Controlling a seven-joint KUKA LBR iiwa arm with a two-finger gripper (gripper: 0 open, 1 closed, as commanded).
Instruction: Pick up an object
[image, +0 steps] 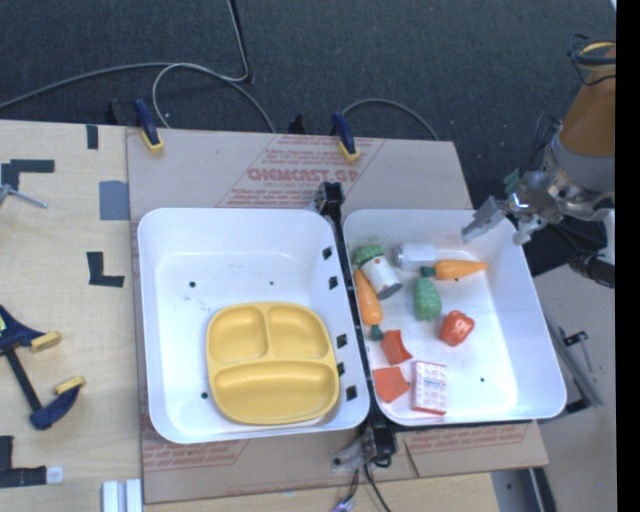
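Both bins showing plain white: left bin (160, 300), right bin (520, 380). Divided plate (272, 362) showing solid yellow. Carrot (460, 268) and second carrot (368, 300) showing orange, pepper (456, 327) red, pickle-like piece (427, 298) green. Two flat wedges (393, 365) reading orange-red. Small box (430, 387) showing white with red print. Cardboard sheet (300, 175) showing tan with red lettering. Clamps (344, 140) showing blue with yellow tips. Arm's band (590, 110) showing orange.
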